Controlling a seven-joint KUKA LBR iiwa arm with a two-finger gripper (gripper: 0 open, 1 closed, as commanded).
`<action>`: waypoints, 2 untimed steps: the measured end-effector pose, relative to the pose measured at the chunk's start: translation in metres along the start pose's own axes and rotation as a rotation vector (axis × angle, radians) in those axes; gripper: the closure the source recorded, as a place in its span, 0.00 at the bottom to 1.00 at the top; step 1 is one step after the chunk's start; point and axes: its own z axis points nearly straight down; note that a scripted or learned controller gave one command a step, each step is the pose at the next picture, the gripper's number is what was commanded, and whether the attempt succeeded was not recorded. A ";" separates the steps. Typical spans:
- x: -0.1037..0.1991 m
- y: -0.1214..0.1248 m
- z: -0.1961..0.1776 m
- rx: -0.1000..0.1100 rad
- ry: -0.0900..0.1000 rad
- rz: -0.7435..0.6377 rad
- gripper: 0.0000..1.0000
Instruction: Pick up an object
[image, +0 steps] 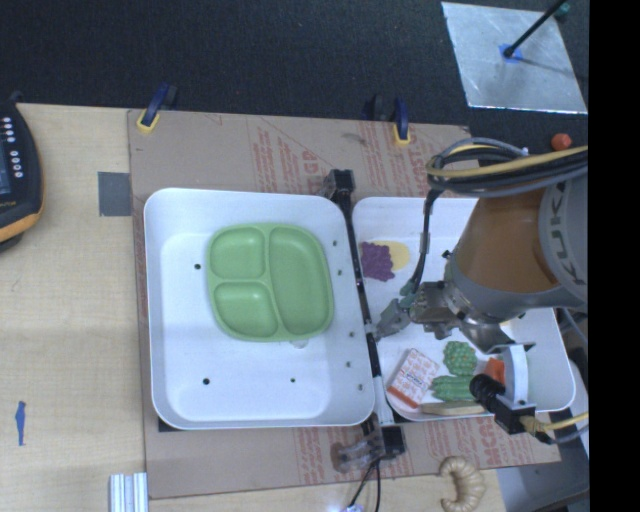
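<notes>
The right bin (392, 212) holds a purple grape bunch (376, 260) beside a pale yellow piece (399, 255) near its far left. At its near side lie a white and red packet (411, 377), a green broccoli-like piece (459, 356), a green cucumber-like piece (452, 388) and a small orange item (492, 370). My arm covers the bin's middle and right. My gripper (392, 316) hangs low by the bin's left wall, between the grapes and the packet. Nothing shows between its tips.
The left bin (170, 350) holds a green divided plate (270, 281). A tan curled object (463, 482) lies on the bench in front of the right bin. A black and orange pendant (14, 170) sits at the far left. Clamps (400, 122) grip the board's far edge.
</notes>
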 end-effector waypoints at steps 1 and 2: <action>-0.073 0.000 -0.083 -0.010 -0.004 0.007 0.00; -0.164 0.025 0.045 0.008 -0.002 0.007 0.00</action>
